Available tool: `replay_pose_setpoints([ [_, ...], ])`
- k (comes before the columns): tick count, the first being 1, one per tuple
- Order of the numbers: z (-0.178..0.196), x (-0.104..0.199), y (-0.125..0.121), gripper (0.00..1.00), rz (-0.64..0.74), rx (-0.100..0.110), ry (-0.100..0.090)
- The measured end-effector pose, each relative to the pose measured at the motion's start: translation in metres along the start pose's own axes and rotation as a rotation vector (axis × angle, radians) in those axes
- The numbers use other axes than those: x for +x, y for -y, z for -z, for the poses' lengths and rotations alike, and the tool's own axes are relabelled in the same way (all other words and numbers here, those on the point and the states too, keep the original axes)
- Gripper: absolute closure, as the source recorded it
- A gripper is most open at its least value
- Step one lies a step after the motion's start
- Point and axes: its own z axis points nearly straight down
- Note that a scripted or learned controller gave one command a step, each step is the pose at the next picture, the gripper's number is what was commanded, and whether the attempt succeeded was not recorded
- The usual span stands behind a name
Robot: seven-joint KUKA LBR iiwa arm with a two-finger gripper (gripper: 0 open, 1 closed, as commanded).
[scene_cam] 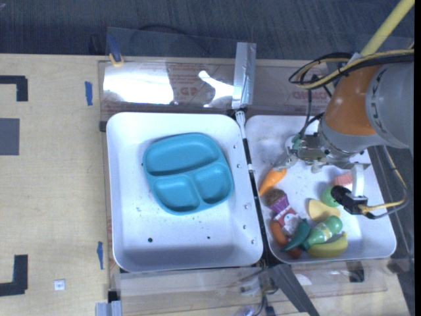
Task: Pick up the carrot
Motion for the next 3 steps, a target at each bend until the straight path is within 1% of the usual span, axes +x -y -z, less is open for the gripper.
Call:
replay_pose_setpoints([
  [1, -0.018, 0.002, 0.054, 0.0, -0.158, 0.02, 0.0],
  [2, 0.08, 0.05, -0.001, 0.0, -0.174, 0.022, -0.004],
  [3, 0.078, 0.034, 0.058, 0.0, -0.092, 0.031, -0.003],
])
